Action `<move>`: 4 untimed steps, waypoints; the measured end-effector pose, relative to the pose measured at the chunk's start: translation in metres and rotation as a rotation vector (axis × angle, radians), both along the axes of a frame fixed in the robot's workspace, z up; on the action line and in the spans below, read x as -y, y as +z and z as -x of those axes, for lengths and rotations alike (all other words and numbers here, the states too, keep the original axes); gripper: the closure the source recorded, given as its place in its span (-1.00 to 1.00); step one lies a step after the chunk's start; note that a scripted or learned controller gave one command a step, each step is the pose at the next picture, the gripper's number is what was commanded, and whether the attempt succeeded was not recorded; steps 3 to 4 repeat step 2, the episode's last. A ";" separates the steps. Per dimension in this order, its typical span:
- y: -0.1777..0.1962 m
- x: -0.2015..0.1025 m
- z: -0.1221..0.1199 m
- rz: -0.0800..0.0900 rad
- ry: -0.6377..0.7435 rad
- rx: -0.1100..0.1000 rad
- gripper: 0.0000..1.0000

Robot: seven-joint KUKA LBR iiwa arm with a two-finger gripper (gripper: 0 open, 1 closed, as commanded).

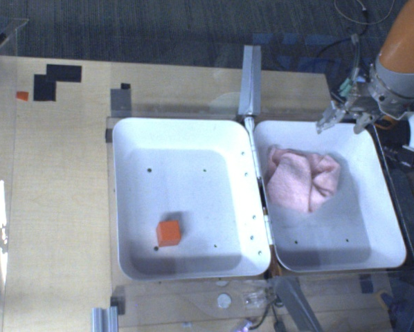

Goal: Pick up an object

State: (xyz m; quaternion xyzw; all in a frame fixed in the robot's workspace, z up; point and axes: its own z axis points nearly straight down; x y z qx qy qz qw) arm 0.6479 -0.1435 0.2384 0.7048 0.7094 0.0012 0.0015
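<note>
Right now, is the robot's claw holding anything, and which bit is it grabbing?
Nothing. The gripper hangs open over the far edge of the right bin, with nothing between its fingers. The pink cloth lies in that bin, untouched.

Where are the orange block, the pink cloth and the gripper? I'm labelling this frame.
orange block [169, 233]: camera view, top face.
pink cloth [302, 179]: camera view, middle of the bundle.
gripper [345, 122]: camera view, between its fingertips.

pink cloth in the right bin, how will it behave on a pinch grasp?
The pink cloth lies crumpled in soft folds, so it is probably floppy and will drape and sag from the gripper. It looks light, and unlikely to roll. A pinch may catch just one fold.
</note>
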 end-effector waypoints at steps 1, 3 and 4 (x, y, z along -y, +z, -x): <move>-0.137 0.025 0.020 0.001 0.072 0.000 -1.00; -0.147 0.019 0.037 0.004 0.197 0.012 -1.00; -0.147 0.019 0.037 0.004 0.197 0.012 -1.00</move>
